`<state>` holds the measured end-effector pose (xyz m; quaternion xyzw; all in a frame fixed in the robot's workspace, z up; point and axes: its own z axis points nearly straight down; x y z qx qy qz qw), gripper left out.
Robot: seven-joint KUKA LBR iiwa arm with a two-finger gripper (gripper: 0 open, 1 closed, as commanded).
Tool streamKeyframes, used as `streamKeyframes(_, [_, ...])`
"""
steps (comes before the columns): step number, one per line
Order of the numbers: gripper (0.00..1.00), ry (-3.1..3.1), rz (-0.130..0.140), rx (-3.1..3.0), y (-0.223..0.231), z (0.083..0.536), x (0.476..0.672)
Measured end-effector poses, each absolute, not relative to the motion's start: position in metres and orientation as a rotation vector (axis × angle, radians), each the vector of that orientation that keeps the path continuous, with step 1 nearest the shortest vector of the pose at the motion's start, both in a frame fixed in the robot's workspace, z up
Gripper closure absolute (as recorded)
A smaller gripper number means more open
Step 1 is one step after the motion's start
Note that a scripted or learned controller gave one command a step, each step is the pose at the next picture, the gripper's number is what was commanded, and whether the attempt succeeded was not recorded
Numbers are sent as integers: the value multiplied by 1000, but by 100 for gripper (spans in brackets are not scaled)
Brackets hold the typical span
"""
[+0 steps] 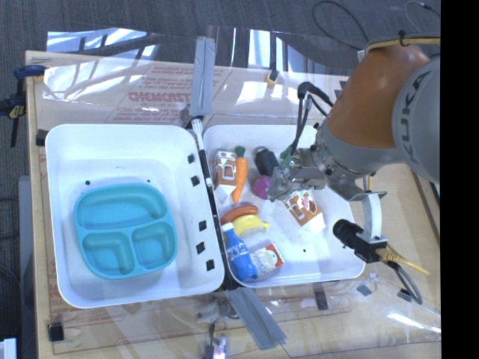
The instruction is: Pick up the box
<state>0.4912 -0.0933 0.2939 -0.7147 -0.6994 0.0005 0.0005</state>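
Two white bins sit side by side on the surface (75,77); a blue divided tray (123,229) lies in the left bin (56,200). Over in the right bin (329,264), the hand (288,179) hangs low, grip impossible to tell. The box (304,209) lies just beside it, tilted, near the banana (251,223) and carrot (240,176).

— What sort of place is this?
— A robotics lab: a grey-and-orange arm (382,118) over two white bins (60,200) on a wooden bench (419,238), loose cables (337,13) on the far carpet.
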Motion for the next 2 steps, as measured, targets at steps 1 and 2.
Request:
streamKeyframes(1, [100,-2280,1,-2162,-121,344,479])
streamKeyframes(2, [100,-2771,2,-1476,-80,243,477])
